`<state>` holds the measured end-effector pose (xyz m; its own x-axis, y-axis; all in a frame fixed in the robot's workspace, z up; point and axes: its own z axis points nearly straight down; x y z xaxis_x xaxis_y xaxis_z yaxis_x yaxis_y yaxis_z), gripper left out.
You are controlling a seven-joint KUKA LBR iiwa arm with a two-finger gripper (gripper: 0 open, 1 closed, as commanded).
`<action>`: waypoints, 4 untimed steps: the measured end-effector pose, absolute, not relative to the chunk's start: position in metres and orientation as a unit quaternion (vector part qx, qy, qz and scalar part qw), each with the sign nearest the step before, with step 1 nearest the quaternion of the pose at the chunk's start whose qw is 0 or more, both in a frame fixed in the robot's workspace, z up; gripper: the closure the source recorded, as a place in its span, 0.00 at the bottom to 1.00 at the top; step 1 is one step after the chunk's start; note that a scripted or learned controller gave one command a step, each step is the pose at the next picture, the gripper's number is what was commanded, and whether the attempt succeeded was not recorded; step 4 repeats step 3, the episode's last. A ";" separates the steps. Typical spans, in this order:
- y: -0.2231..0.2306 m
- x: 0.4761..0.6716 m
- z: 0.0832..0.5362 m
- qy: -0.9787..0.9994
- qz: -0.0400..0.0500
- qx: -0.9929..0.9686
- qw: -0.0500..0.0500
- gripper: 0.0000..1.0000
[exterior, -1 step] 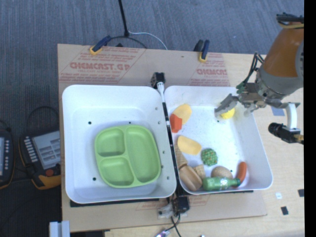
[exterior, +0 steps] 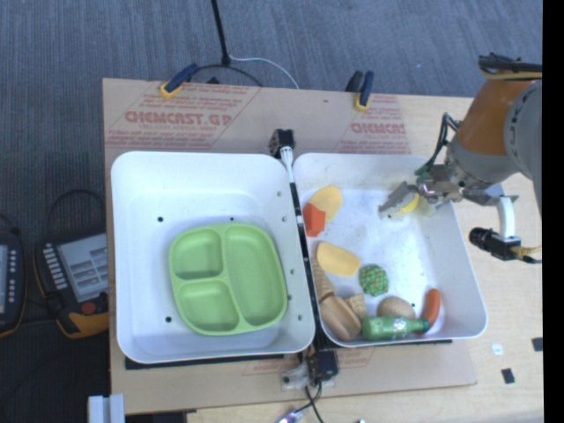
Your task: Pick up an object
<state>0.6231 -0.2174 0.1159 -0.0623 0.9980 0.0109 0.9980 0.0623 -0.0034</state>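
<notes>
Over the right bin, the hand apparently grips a yellow piece (partly hidden).

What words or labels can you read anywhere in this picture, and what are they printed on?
"CHEMCAST GP": red print on the brown board under the bins, at its upper left; the letters are soft, so this reading is my best.
A second red print on the same board at the upper right looks like the same wording, too blurred to confirm.
The grey device on the floor at left has markings too small to read.
</notes>
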 end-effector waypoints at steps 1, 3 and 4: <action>-0.213 0.656 0.095 -0.732 -0.006 -0.682 0.007 0.00; -0.153 0.669 0.198 -0.725 -0.001 -0.689 -0.001 1.00; -0.153 0.669 0.198 -0.725 -0.001 -0.689 -0.001 1.00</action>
